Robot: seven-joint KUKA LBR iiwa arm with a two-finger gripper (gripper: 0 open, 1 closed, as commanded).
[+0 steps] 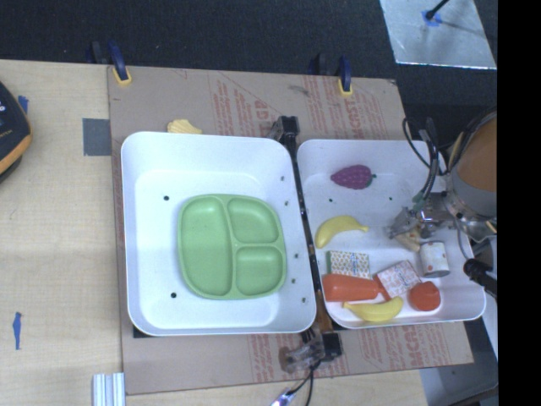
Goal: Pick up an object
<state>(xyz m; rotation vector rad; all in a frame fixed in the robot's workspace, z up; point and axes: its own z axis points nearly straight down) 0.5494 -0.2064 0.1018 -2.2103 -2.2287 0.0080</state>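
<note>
The right bin (385,155) holds a purple bunch of grapes (352,177), a yellow banana (339,229), a speckled white packet (349,263), an orange carrot (351,288), a second banana (375,310), a red-and-white packet (397,277), a red tomato (424,296) and a small white can (434,259). My gripper (411,224) hangs low over the bin's right side, just above the can and to the right of the first banana. A small pale thing (411,242) lies right under it; whether they touch is unclear.
The left bin (148,163) carries a green divided plate (231,245). A yellow object (183,127) lies on the cardboard behind that bin. Cables (423,142) and the arm's orange band (478,164) crowd the right bin's far right corner.
</note>
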